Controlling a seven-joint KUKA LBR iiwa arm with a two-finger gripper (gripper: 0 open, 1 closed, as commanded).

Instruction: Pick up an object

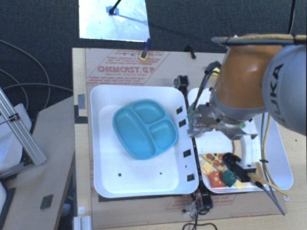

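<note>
Pincer (197, 122) of the grey arm was low over the right bin (277, 150), close to that bin's inner wall, where the two bins meet. It was seen from above and partly hidden under the wrist, so I cannot tell whether it was open or closed, and nothing could be seen gripped in it. The small things for picking lay in the same bin, near the pincer but apart from it, toward the lower edge of the view and a little toward the side the arm came from. Nearest to the pincer were some yellow pieces (210, 163). Just beyond them, further from the pincer, was a red piece (214, 178), and beside it a green piece (229, 178). They lay close together, and I cannot tell exactly what kind of things they were. On the other side of the pincer, across the wall between the bins, a blue plate (144, 128) with three compartments lay flat in the middle of the left bin (110, 178), well apart from the pincer. Both bins stood on a cardboard sheet (125, 67) with red letters, which covered the bench. Far behind the pincer, toward the upper edge of the view, a shiny square sheet (113, 11) lay on the dark floor.
</note>
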